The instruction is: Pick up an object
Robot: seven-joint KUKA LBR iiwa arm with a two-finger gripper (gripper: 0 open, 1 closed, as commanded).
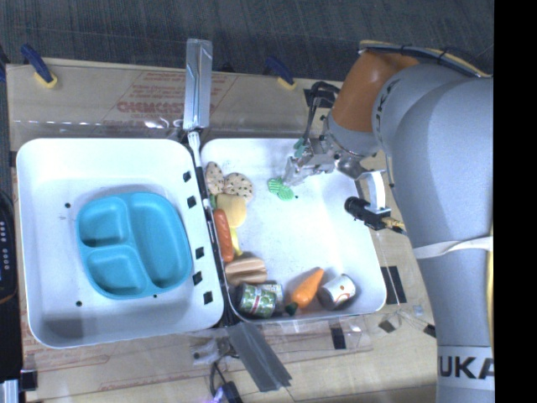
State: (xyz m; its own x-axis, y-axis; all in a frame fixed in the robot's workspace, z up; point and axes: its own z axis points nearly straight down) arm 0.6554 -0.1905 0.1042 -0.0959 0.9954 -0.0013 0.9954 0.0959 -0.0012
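Gripper [295,168] is down in the right bin [336,225], upper part, just beside a small green object [282,189] lying on the bin floor. Can't tell the finger state at this angle and resolution, and nothing is visibly held. Other items sit along the right bin's left and bottom edges: cookies [228,183], hot dog [245,269], green can [258,300], carrot [306,285], a small white cup [340,290]. Left bin [42,225] holds a blue divided tray [132,243].
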